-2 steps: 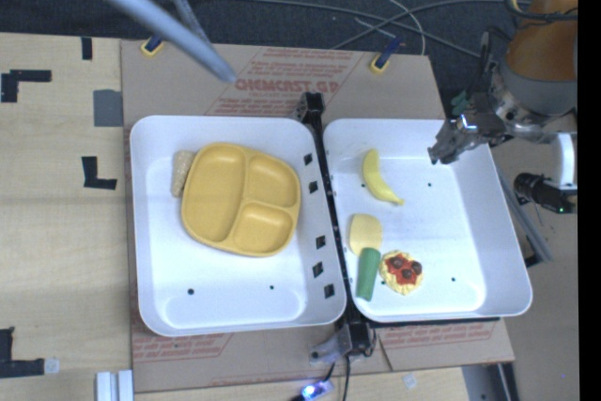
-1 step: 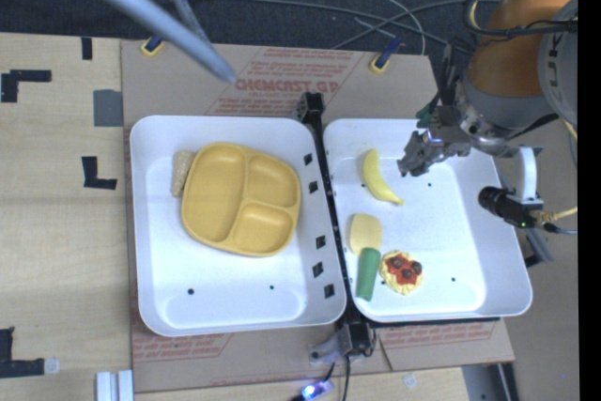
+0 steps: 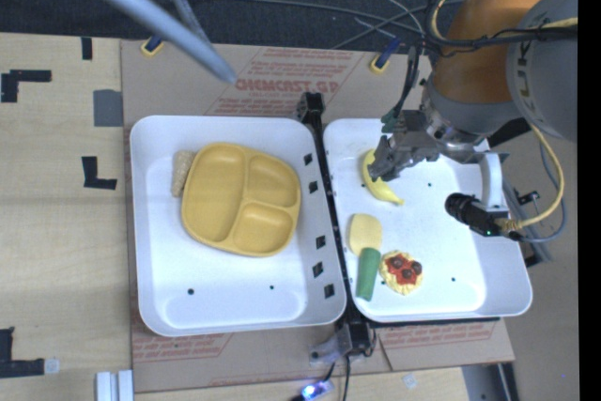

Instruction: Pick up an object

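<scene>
Hovering at the right bin's (image 3: 507,296) far-left corner, the gripper (image 3: 383,166) is just over the banana (image 3: 379,186), whose long axis runs along the divider; the claw's state I cannot tell.

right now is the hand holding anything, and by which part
Cannot be told. The hand is down over the upper end of the banana in the right bin, but the view hides any hold.

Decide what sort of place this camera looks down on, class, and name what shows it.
Probably a robotics lab test bench: a robot arm's gripper over two white bins, toy food such as a banana, and loose cables.
</scene>
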Robot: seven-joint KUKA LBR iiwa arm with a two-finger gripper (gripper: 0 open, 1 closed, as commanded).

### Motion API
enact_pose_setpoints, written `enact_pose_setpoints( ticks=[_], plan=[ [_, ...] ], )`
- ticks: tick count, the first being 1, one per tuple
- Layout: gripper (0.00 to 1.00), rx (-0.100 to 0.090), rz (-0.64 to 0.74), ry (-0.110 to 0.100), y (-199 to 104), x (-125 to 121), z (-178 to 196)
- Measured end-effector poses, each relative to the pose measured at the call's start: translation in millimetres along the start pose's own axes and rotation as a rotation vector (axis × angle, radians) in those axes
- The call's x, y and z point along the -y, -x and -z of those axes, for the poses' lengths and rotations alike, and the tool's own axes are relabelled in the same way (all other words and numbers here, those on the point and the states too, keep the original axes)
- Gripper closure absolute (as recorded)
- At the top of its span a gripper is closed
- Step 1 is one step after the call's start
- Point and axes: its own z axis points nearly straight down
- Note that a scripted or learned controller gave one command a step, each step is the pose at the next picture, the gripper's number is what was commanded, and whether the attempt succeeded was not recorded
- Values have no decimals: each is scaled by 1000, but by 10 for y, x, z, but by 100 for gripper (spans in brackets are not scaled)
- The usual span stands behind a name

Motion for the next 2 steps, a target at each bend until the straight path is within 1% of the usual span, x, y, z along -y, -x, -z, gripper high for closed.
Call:
enact_pose_setpoints(
  ticks=[1,2],
  plan=[
    [100,1,-1,-1,-522,35,-160],
    [100,0,1,0,-1064,114,-104]
  ],
)
